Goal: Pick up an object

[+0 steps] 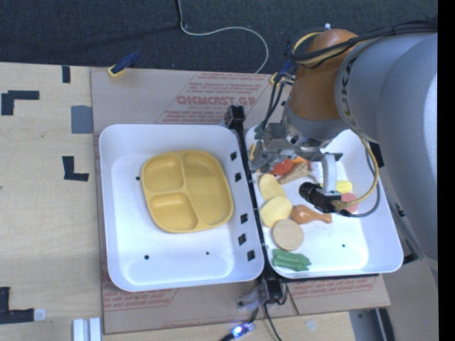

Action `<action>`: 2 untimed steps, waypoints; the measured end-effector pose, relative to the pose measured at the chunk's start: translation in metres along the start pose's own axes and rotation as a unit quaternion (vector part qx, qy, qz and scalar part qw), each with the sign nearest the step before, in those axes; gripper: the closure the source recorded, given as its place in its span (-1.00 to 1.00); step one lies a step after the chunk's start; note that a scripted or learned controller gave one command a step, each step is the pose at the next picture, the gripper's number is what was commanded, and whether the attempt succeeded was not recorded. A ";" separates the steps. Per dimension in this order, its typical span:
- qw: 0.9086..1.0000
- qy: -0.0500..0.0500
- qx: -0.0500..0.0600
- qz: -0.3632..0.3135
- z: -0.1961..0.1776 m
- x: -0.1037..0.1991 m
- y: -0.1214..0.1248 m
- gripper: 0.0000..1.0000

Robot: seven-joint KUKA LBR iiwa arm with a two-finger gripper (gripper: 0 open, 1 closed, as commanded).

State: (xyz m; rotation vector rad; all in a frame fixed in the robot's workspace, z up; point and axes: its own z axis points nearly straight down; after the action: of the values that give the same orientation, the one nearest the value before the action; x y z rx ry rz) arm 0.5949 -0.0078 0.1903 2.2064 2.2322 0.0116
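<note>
Two white bins sit side by side on the surface (43, 190). The left bin (121, 212) holds a yellow divided plate (187, 190), lying flat near its middle. The right bin (370, 251) holds a cluster of toy food along its left wall: a pale yellow piece (270, 187), a yellow block (276, 210), a tan round disc (288, 235), a green piece (291, 261) at the near-left corner, a brown drumstick (311, 215), and an orange-red piece (288, 166). The end effector (279, 156) hangs over the far-left part of this bin, just above the orange-red piece; whether it is clenched or released cannot be told.
</note>
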 end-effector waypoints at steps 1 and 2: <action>1.000 -0.001 0.005 0.004 -0.003 -0.006 -0.002 1.00; 1.000 -0.004 -0.001 0.008 -0.107 -0.072 -0.020 1.00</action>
State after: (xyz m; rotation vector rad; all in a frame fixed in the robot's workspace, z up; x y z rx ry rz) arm 0.5753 -0.0804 0.2968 2.2198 2.2094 0.0061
